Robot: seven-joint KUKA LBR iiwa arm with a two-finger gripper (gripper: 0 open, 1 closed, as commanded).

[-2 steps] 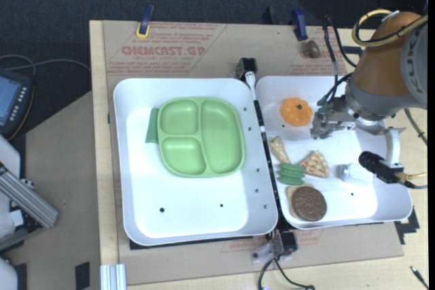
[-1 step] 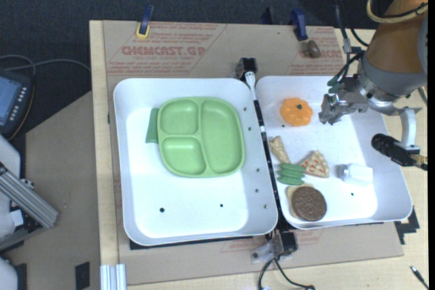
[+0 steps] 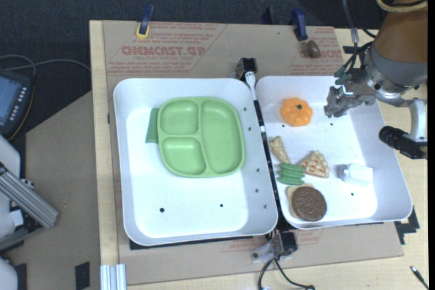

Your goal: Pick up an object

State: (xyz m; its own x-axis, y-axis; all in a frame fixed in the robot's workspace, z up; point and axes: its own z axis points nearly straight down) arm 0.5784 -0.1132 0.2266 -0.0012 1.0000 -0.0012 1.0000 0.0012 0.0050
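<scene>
The bench (image 3: 204, 44), topped with brown board printed with red lettering, carries two shallow white bins side by side. The left bin (image 3: 136, 180) holds a pale green divided tray (image 3: 202, 136) with three compartments, lying nearer the bin's far edge and its right wall.

The right bin (image 3: 380, 146) takes the landmark role for everything else. The grey arm (image 3: 401, 58) with its orange band reaches in over the bin's far right corner. The gripper (image 3: 334, 105) hangs above the bin's far half, just right of the orange pumpkin-shaped toy (image 3: 296, 112), which sits near the far left of the bin. Whether the jaws are wide or narrow cannot be told at this angle, and nothing is seen between them.

At the bin's near left corner lies a round brown disc (image 3: 308, 203), like a cookie. Just beyond it, toward the bin's middle, rests a pizza-slice toy (image 3: 315, 164), and beside that, against the left wall, a green pod-like piece (image 3: 291, 174) with a tan wedge (image 3: 279, 149) above it. A small white block (image 3: 356, 174) lies toward the bin's right side.
</scene>
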